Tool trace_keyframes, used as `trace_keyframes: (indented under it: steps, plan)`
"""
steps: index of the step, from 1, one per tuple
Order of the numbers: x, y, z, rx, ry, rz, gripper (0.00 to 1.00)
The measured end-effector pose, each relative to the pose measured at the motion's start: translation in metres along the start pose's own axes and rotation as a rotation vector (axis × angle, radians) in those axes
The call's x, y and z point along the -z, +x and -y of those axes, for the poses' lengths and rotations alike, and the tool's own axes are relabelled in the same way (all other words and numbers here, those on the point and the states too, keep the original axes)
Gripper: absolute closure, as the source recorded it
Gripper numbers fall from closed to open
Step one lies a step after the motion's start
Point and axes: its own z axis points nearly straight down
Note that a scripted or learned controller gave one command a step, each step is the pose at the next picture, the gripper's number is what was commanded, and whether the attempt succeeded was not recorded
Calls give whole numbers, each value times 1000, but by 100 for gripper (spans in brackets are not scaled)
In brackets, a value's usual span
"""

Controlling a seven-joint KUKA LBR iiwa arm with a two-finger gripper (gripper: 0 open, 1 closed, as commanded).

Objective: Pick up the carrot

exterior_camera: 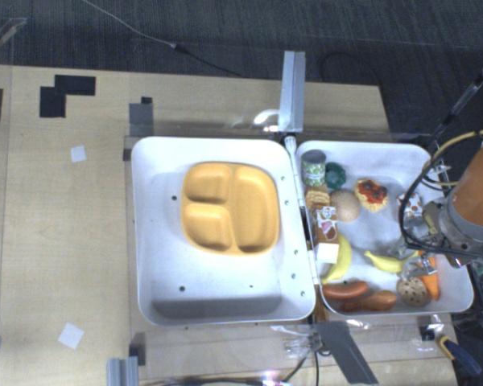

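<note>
Currently, the camera view shows two white bins side by side on the counter [56, 240]. The left bin [153, 215] carries a yellow divided tray [229, 207]. The right bin [394, 155] carries the food items: a tin [313, 167], a dark green item [335, 174], a strawberry tart [372, 193], two bananas [339, 262], two sausages [362, 294] and a cookie [414, 290].

The carrot [429, 282] lies at the near right corner of the right bin, just beside the cookie and partly covered by the arm's wrist hardware. The arm [475, 199] reaches in from the right, with the pincer [431, 257] directly above the carrot. Whether the pincer is spread or pressed together cannot be determined; cables and the wrist body mask it.

Judged step: final approach or grasp attempt at the carrot. No lift is evident. The next move calls for confirming closure on the carrot alone, clear of the cookie and the bin wall, followed by a vertical lift.
</note>
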Motion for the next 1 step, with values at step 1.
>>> trace_keyframes:
  steps: [1]
  plan:
    - [57,-39,-43,175,0,3,100]
